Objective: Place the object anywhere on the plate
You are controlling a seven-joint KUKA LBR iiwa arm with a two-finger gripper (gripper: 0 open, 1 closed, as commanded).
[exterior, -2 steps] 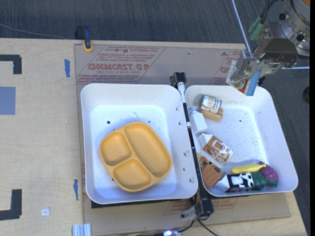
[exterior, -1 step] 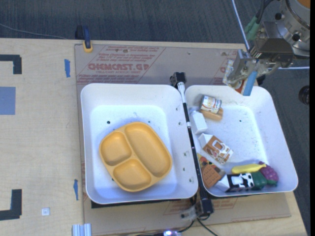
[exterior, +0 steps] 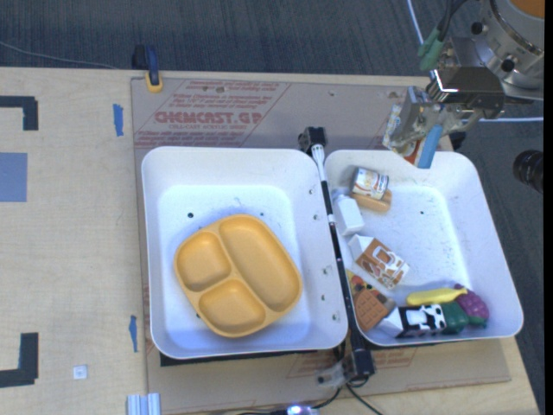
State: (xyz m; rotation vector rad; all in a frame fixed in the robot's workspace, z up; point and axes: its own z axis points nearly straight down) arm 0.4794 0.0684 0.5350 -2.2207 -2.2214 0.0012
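Two white bins sit side by side. The left bin [exterior: 160,232] holds a yellow divided plate [exterior: 238,273] with free floor around. The gripper [exterior: 421,141], clamped on an orange-blue object [exterior: 427,148], hangs over the right bin's [exterior: 484,223] far rim; toy food [exterior: 380,262] fills its near-left side.

arm [exterior: 510,33]: grey metal, orange band on top | cables: green, black, white | hand [exterior: 419,137]: pale, maybe translucent, blue-orange tip

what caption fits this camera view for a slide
Gripper above right white bin of toy food; yellow three-compartment plate waits in left bin.
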